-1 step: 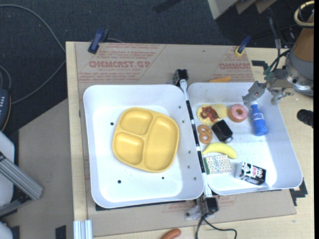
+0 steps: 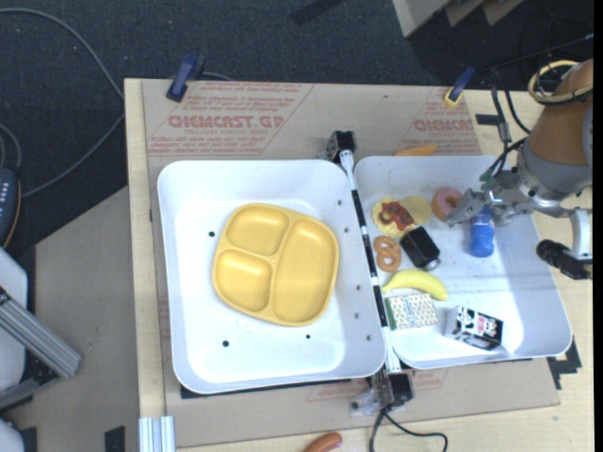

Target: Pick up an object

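Note:
My gripper (image 2: pixel 485 205) hangs over the far part of the right bin (image 2: pixel 551 332), its grey fingers (image 2: pixel 462 211) spread open. Just below it stands a small blue bottle (image 2: pixel 481 239), its top close under the fingers; I cannot tell whether they touch it. Other objects in the same bin are a pink donut (image 2: pixel 445 201), a yellow and red toy (image 2: pixel 395 216), a brown pretzel ring (image 2: pixel 386 250), a black block (image 2: pixel 420 247), a banana (image 2: pixel 415 282), a green-speckled packet (image 2: pixel 412 311) and a black and white box (image 2: pixel 476 328).
The left bin (image 2: pixel 188 347) holds a yellow divided plate (image 2: pixel 276 264). The arm with its orange band (image 2: pixel 562 132) comes in from the right, over the right bin's far corner. A black part (image 2: pixel 565 257) sticks out at the right rim.

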Controlling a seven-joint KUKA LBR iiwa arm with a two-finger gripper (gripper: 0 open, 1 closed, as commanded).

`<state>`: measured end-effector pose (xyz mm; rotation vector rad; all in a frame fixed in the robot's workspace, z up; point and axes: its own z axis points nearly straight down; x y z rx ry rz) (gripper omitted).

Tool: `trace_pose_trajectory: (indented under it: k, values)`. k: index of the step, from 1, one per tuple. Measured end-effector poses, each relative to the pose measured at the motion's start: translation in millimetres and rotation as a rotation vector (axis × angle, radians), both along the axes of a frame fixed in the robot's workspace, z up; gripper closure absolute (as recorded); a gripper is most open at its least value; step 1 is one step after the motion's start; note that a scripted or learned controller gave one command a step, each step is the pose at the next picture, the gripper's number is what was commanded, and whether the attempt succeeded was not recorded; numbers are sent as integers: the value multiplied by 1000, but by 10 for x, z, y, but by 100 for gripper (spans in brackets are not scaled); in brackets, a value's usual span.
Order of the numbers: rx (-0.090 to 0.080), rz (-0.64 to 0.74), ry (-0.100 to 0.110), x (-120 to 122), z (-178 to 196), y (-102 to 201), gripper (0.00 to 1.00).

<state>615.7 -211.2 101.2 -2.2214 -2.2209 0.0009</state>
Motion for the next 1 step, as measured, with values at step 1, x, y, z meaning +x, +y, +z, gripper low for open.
trace_pose_trajectory:
  k: [1]
  values:
    - [1,1,1,115,-166,298,0]
